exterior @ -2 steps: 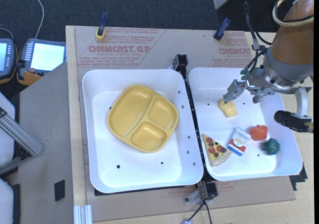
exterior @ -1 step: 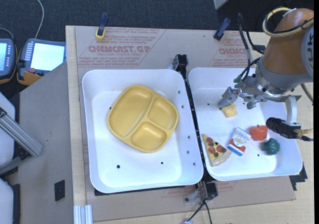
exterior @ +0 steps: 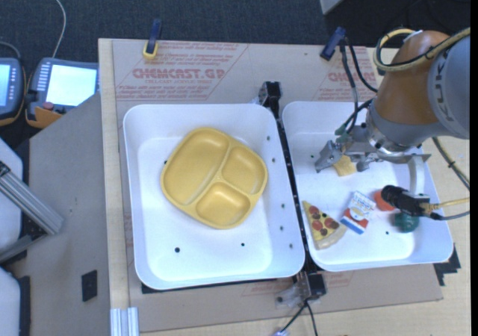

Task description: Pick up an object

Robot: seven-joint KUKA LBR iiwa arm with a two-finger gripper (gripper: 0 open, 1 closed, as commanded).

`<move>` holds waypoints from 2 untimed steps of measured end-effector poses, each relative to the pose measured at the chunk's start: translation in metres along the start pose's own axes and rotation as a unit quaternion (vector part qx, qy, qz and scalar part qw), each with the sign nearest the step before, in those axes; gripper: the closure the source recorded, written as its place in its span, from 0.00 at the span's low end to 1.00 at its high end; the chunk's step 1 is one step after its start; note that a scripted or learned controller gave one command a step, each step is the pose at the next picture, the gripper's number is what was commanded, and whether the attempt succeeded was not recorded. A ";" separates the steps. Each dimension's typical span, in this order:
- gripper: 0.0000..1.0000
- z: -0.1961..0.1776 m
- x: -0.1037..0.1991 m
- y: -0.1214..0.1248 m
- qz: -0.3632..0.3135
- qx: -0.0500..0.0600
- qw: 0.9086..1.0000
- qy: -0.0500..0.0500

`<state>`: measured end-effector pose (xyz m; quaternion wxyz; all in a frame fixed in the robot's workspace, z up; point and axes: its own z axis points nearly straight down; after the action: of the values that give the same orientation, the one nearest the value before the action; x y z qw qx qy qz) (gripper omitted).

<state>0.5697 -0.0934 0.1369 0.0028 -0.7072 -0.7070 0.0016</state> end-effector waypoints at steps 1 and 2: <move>1.00 -0.014 -0.001 0.001 0.001 -0.003 1.000 -0.001; 1.00 -0.057 0.003 0.003 -0.001 -0.006 1.000 -0.001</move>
<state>0.5729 -0.0908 0.1940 -0.0025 -0.7067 -0.7075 -0.0017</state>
